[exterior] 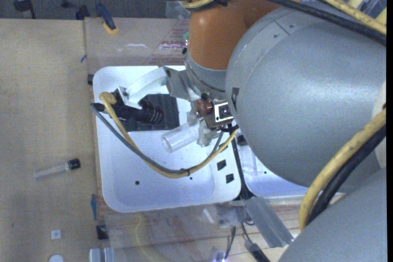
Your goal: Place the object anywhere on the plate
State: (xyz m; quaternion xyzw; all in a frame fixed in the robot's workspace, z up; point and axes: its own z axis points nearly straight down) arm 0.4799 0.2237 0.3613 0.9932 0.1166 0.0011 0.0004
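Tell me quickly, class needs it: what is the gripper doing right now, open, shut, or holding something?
Gripper: it cannot be told. It sits low over the left bin, largely hidden by the arm.

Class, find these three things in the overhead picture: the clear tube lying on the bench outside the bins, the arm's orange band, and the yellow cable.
Clear tube [55, 169]: camera view, middle of its body.
Orange band [230, 15]: camera view, its broad upper surface.
Yellow cable [153, 165]: camera view, its loop over the left bin.
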